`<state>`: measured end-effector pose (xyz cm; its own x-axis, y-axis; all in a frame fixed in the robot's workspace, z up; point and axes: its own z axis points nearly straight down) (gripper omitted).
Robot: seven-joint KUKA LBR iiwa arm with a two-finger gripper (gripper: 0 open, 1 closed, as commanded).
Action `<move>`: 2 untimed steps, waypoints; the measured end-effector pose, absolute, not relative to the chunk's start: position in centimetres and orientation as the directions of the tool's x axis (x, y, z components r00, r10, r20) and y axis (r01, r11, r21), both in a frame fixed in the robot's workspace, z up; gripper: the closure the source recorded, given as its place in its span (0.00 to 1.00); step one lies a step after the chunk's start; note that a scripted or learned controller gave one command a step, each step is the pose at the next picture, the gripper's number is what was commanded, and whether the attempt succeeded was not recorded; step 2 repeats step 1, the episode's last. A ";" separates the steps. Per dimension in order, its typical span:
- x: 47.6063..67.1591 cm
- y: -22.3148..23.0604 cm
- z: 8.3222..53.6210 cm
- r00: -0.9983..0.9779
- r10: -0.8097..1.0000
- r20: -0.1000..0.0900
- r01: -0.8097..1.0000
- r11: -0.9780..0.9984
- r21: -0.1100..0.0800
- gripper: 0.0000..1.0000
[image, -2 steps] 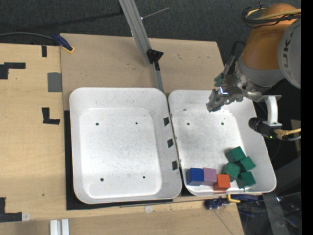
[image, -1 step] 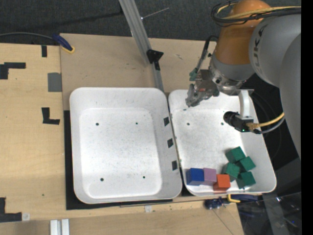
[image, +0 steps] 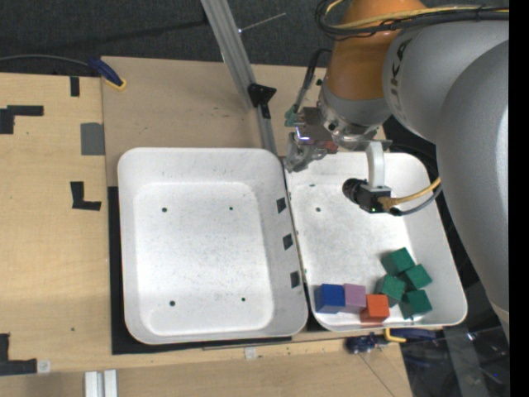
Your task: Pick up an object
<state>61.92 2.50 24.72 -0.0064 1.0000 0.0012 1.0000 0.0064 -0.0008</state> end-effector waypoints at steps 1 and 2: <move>63.6 7.4 23.9 -0.006 1.000 0.000 1.000 0.006 -0.001 1.00; 63.6 7.4 23.9 -0.006 1.000 0.000 1.000 0.006 -0.001 1.00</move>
